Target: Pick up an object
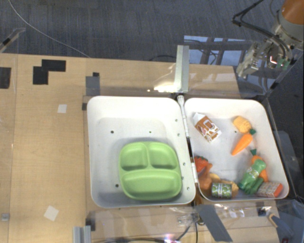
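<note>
End effector (267,56) up at top right of the view, above and behind the right bin (267,110), clear of everything in it; whether it is parted or closed, cannot tell. Orange band of the arm (292,12) at the corner above it.

Right bin holds the loose items: brown-and-white packet (207,128) near the divider, tilted; round yellow biscuit-like piece (242,124); toy carrot (243,142) just below it, lying at a slant. Along the front wall, crowded together: red piece (202,165), green can (221,190) on its side, green bottle (252,174), red-ended box (270,190) in the corner.

Left bin (102,111) carries a green three-compartment tray (149,171), flat, toward the front.

Wooden surface (42,156) to the left
</note>
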